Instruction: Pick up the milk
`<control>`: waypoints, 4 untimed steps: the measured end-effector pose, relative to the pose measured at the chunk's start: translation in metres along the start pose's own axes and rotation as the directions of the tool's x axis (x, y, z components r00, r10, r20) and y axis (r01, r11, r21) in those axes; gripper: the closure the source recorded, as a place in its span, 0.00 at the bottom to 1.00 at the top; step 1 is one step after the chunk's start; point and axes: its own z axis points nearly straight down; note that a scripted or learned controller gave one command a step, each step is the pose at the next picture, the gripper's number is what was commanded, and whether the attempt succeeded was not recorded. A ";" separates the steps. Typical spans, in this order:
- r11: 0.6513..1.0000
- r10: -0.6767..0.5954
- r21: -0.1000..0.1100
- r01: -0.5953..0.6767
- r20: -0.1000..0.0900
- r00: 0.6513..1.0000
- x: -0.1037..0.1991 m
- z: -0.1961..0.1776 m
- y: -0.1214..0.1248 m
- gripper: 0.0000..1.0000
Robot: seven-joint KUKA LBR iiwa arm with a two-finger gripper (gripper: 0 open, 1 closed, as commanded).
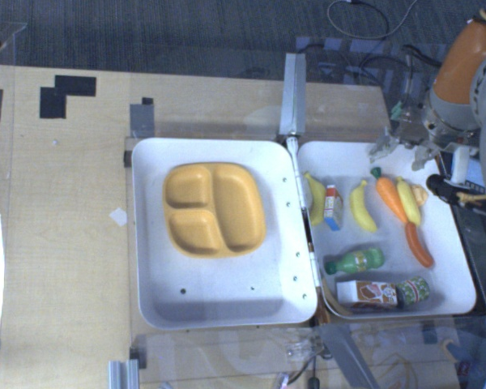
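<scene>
Milk [332, 205] in right white bin [462, 278] on wooden bench [73, 217], open-fingered end effector [403, 146] above.

Two bananas [315, 198] [362, 207], two bins [146, 298] [462, 286]

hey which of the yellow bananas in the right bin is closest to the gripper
The banana beside the carrot, just below the gripper. The other two bananas lie farther left, flanking the small bottle.
</scene>
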 end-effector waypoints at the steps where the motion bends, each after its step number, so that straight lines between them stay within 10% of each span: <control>1: 0.996 -0.088 0.006 0.088 -0.002 0.996 0.020 0.022 -0.085 0.00; 2: 0.998 -0.054 0.007 0.054 -0.002 0.999 0.067 0.028 -0.146 0.00; 3: 0.899 -0.438 0.003 0.438 -0.005 0.899 0.118 -0.029 -0.199 0.00; 4: 0.893 -0.450 0.005 0.450 -0.005 0.893 0.137 -0.028 -0.214 0.00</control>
